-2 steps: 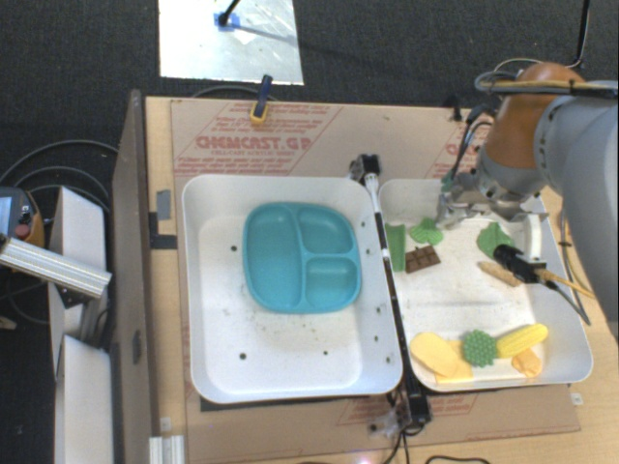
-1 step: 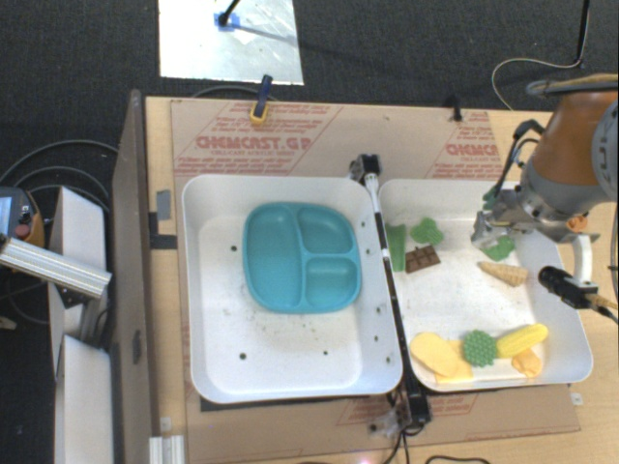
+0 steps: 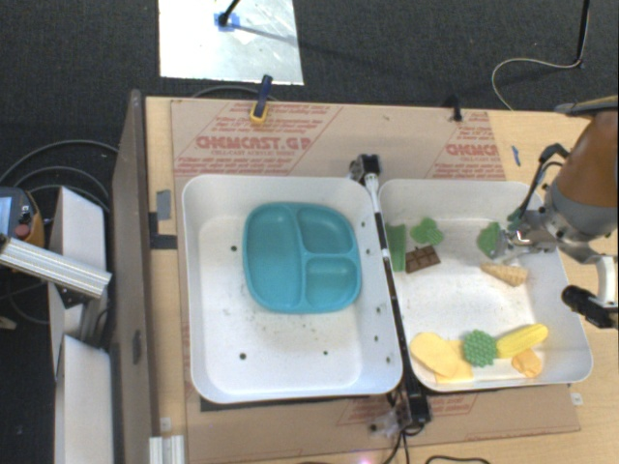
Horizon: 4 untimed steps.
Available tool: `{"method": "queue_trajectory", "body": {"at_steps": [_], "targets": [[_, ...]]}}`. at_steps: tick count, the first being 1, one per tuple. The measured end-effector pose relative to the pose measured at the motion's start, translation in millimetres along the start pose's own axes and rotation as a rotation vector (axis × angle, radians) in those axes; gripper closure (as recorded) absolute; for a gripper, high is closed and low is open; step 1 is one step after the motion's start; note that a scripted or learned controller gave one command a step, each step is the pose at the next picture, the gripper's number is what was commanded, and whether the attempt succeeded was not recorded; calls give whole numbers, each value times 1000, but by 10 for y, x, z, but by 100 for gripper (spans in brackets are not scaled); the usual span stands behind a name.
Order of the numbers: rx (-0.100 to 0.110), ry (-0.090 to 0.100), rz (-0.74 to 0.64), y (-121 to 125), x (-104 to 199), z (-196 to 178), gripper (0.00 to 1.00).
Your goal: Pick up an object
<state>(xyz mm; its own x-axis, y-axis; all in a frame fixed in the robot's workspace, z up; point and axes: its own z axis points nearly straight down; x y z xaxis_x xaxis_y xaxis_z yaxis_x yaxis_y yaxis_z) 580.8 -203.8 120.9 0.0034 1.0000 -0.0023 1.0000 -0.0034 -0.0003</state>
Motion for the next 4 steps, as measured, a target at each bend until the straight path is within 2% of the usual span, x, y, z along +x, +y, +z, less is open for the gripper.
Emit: {"method": "queue_trajectory", "body": {"at_steps": [2,3,4], "targets": [[-8,1,-7,38,38,-230,100],[-2,2,-9,18,247,-139,100],[-1,1,-2,-67,-46,-26,100]]}}
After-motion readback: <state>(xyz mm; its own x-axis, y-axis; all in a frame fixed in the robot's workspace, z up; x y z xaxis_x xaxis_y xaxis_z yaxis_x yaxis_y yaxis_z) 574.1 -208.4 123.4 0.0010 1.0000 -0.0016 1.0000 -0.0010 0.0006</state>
